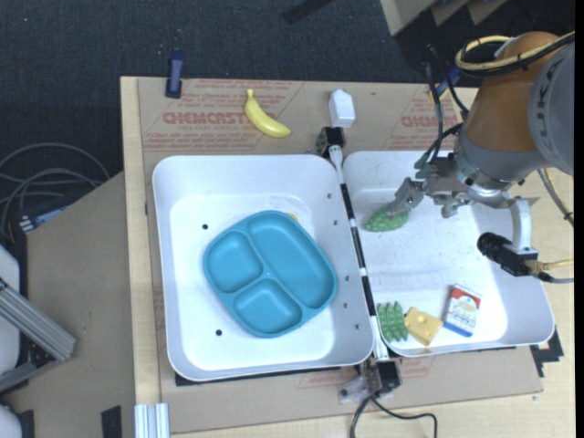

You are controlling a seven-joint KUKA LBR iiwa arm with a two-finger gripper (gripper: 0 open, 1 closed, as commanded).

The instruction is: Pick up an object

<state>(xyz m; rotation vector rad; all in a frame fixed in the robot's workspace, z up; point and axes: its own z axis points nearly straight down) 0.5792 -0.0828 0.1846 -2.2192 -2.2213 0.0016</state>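
Observation:
The right bin point(511, 331) holds a green leafy piece point(387, 219) near its left wall. Along its front lie a small green toy point(391, 320), a yellow cheese wedge point(422, 326) and a red, white and blue box point(463, 310). My gripper point(425, 206) hangs over the bin's back part, open, fingers apart. Its left finger point(404, 196) reaches down to the leafy piece's upper right end; nothing lies between the fingers.
The left bin point(182, 199) holds a blue divided plate point(267, 272). On the bench behind the bins lie a yellow banana point(265, 117), a white block point(342, 108) and a small blue item point(174, 73). A black cable end point(500, 249) hangs at the bin's right.

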